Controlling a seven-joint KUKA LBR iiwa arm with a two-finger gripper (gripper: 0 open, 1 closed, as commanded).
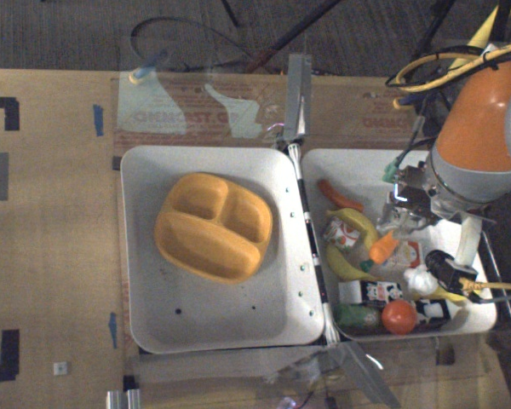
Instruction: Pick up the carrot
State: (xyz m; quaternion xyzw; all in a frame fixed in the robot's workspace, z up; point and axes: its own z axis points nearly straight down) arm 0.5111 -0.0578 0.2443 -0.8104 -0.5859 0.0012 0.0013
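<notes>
The carrot [382, 247] is a short orange piece with a green end, lying tilted in the middle of the right bin [485, 318] among other toy food. My gripper [399, 222] hangs just above and to the right of the carrot's upper end, close to it or touching it. The grey wrist and orange band [481, 126] cover the bin's far right part. I cannot see the carrot held between anything.
A yellow banana [347, 247] lies left of the carrot and a slim red-orange piece [341, 195] behind it. A red tomato [399, 316], a green item [358, 316], a white item [419, 281] and small cartons crowd the front. The left bin [145, 296] holds an orange divided plate [213, 226].
</notes>
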